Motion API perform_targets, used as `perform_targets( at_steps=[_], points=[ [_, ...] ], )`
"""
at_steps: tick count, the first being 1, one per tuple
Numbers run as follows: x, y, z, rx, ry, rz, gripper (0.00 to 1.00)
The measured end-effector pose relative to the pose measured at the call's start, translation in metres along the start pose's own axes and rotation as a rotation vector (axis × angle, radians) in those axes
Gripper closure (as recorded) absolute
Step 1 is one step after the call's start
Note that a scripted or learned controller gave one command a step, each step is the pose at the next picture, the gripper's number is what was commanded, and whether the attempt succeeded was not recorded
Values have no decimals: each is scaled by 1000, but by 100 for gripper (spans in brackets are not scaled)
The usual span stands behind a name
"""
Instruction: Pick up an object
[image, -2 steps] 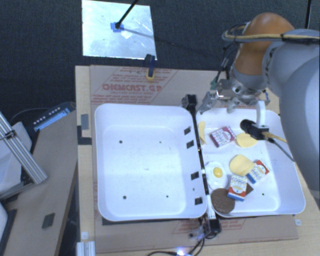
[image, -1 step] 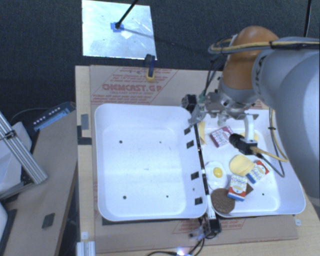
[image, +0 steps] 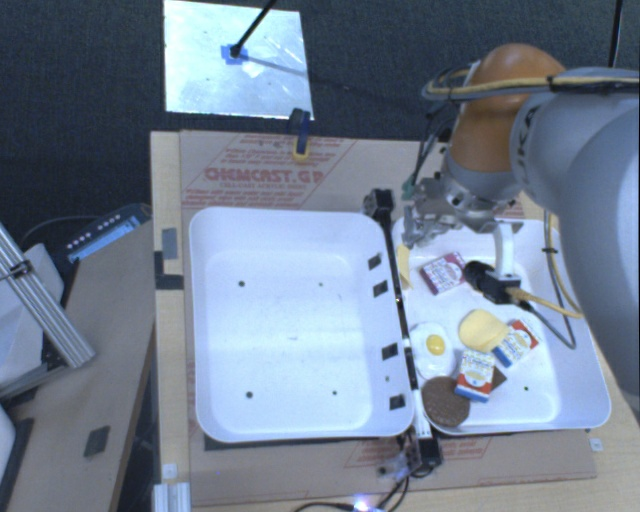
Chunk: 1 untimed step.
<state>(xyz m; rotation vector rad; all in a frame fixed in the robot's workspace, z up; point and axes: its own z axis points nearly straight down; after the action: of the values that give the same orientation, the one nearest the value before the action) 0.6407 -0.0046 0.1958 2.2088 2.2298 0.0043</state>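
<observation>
White bins sit side by side on the counter (image: 168, 340), w/ brown cardboard (image: 262, 170) under them. L bin (image: 290, 330) (view-left) has a few small dark dots on its floor. R bin (image: 572, 400) holds the items.

Grey arm (image: 590, 150) w/ orange band comes in from view-right. The pincer (image: 422, 232) hangs over the R bin's far corner, near the divider btwn the bins. Can't tell if the pincer is spread or pressed together.

Just in front of it, against the divider, lies a pale yellow piece (image: 403, 264). Next to that, twd the bin's middle, is a red-white pack (image: 443, 272), lying askew.

Nearer the camera:
- egg (image: 432, 345), white w/ yellow yolk, close to the divider
- yellow block (image: 482, 328), just beside the egg on its view-right
- blue-white carton (image: 516, 343), touching the block's view-right side
- red box (image: 477, 377), in front of the block and right by the carton
- brown cookie (image: 445, 401), at the near corner, just beside the red box

All items lie on the bin floor. The piece & pack are closest to the pincer, the rest well apart from it. Behind the counter, a shiny metal sheet (image: 235, 60) lies on dark cloth.
</observation>
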Motion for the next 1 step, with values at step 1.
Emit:
perform_targets(
  at_steps=[1],
  points=[
    [49, 17, -187, -18, 3, -1, 100]
  ],
)
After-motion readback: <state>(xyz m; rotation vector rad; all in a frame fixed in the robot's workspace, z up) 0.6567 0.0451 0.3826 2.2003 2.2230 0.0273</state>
